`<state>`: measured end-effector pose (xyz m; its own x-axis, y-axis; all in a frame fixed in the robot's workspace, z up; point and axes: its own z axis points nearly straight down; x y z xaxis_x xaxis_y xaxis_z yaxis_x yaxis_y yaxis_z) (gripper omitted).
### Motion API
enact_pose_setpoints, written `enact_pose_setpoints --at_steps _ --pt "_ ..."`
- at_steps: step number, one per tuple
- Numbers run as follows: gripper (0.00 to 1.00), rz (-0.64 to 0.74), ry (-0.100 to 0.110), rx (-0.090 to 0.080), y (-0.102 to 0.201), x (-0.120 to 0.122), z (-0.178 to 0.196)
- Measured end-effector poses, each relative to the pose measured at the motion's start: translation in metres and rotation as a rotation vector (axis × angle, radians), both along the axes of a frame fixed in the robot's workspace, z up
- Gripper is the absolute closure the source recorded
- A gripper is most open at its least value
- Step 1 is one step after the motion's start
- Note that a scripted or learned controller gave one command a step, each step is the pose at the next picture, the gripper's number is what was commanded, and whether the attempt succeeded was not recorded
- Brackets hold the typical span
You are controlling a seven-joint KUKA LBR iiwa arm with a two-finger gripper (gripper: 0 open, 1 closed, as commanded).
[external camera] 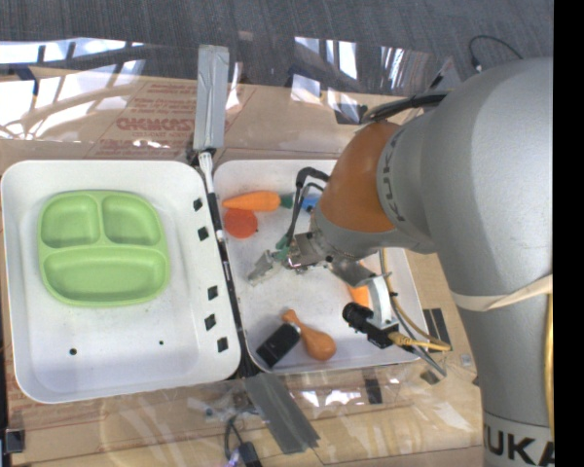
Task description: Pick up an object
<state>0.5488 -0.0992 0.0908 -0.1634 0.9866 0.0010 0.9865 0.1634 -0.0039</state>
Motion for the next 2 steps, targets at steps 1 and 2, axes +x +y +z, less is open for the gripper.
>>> enact_pose_setpoints --at_steps 1,2 --pt "0.00 -0.003 0.000 0.001 0.000 -0.073 0.045" --pt "0.00 -0.022 0.000 0.000 0.005 -0.073 0.000"
